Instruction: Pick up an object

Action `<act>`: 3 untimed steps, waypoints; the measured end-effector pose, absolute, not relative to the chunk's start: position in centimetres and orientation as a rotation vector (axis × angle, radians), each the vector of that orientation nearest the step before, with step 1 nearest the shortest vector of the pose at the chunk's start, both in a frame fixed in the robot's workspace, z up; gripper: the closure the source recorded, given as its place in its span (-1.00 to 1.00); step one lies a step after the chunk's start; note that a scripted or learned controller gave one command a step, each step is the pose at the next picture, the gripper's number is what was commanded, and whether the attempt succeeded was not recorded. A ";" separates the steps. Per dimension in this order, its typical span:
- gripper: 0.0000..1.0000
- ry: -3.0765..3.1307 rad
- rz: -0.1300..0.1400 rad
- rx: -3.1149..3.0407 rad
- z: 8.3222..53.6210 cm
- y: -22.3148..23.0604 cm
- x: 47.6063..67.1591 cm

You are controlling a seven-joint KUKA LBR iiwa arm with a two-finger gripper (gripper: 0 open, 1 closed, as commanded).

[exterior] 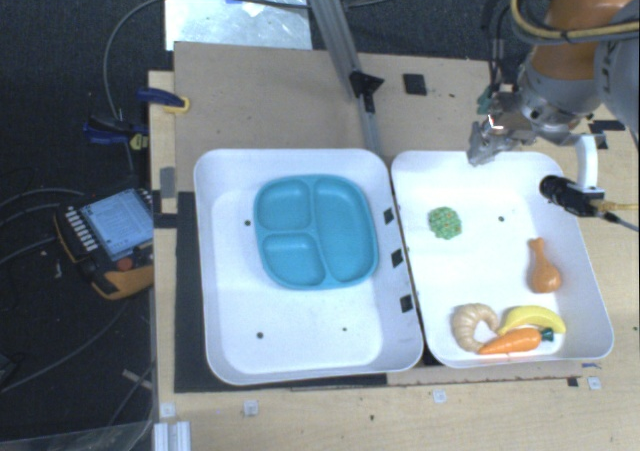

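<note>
The right bin (470, 179) holds a green broccoli floret (445, 222) near its middle. A brown drumstick (542, 267) lies by the right wall. In the front right corner a beige croissant (472, 323), a yellow banana (533, 319) and an orange carrot (512, 341) huddle together. My gripper (484, 146) hangs over the bin's far rim, well above and behind the broccoli, with nothing seen between its fingers.
The left bin (230, 329) carries a blue divided plate (315, 230). A grey pole (335, 29) slants across the back. A black cylinder (565, 194) juts over the right bin's far right edge. Tools and cables lie left of the bench.
</note>
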State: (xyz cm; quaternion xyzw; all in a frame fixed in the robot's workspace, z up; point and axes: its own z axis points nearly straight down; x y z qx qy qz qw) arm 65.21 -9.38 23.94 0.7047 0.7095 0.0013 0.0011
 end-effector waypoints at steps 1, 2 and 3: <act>1.00 2.232 0.000 2.213 22.7 -4.2 63.0; 1.00 2.233 0.001 2.212 23.5 1.0 60.3; 1.00 2.235 0.002 2.211 23.8 6.7 58.3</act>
